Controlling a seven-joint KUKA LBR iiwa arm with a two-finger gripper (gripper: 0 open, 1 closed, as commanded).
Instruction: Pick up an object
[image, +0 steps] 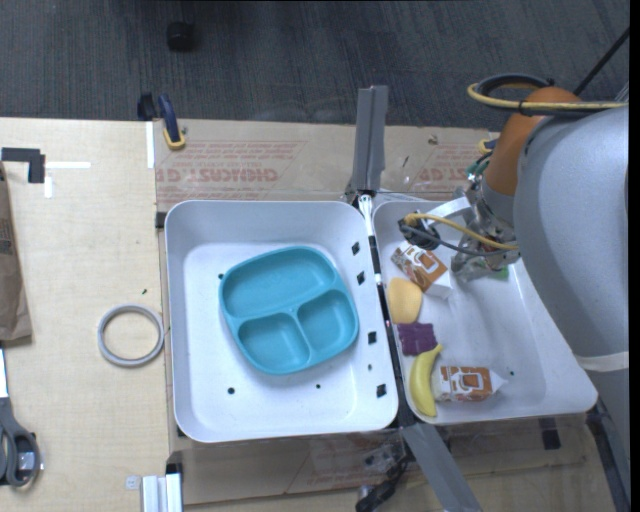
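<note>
Objects for pickup: 5 small items lie in the right bin (540, 395), along its left side.
Carton, upper: a small white and orange carton (419, 266) lies tilted near the bin's upper left, just beside the gripper.
Yellow round item: a pale yellow rounded piece (403, 298) sits just below that carton, close against the left wall.
Purple item: a dark purple block (417, 337) lies just below the yellow piece, touching or nearly touching it.
Banana: a yellow banana (424, 381) lies curved along the lower left of the bin, its top end by the purple block.
Carton, lower: a second white and orange carton (467, 383) rests flat just right of the banana.
Gripper: the gripper (478, 262) is low over the upper part of the right bin, right of the upper carton; nothing can be seen between its fingers.
Jaws: cannot tell whether spread or closed; cables and the wrist hide them.
Arm: the grey arm (575, 220) fills the right side, its orange band (525, 130) above the wrist, a yellow cable (460, 226) looping by the tool.
Left bin: the left bin (190, 330) holds a blue 3-compartment tray (288, 310), set at a slant.
Bench: a grey tape ring (130, 334) lies on the bench left of the bins; scissors (16, 450) lie at the lower left edge.
</note>
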